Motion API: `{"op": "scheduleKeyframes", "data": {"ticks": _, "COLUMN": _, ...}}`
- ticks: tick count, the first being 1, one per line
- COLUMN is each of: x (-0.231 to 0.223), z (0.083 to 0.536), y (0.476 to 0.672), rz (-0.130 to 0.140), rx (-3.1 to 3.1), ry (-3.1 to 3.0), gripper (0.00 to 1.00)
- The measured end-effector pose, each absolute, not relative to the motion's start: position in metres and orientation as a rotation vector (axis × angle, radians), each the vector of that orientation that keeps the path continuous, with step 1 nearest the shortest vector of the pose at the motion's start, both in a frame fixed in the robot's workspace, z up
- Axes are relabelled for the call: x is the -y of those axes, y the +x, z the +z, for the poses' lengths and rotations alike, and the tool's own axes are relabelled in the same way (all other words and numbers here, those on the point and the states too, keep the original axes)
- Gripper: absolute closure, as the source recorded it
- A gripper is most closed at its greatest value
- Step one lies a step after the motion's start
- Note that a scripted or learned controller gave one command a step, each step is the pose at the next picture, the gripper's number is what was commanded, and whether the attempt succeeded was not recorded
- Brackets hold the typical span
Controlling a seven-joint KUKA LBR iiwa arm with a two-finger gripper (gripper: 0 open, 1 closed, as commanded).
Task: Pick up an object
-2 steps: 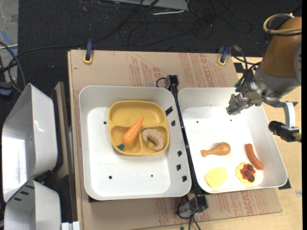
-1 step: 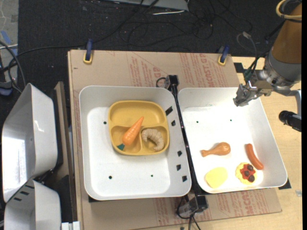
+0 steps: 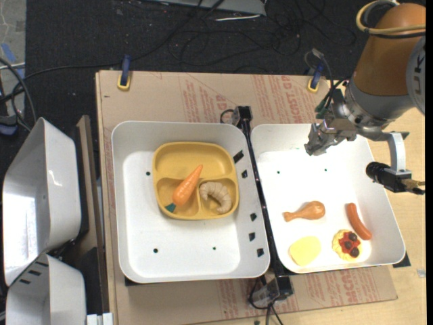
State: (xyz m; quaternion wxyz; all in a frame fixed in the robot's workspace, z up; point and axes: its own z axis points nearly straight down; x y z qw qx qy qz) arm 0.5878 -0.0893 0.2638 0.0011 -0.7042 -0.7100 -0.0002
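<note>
Drumstick (image 3: 306,212) lies in the right bin (image 3: 284,147), below and well apart from the gripper (image 3: 316,145) (finger state cannot be told); approach step in hand, next move calls for descent over it.

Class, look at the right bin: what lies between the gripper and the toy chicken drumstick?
In the camera view, only bare white floor of the right bin lies between the gripper at its far edge and the drumstick. The sausage sits off to the side.
</note>
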Motion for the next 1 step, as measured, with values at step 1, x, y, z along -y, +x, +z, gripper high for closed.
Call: {"op": "scheduleKeyframes", "data": {"ticks": 1, "x": 0.0343, "z": 0.2669, "y": 0.5683, "rz": -0.001, "rx": 2.229, "ry": -2.210, "gripper": 1.00}}
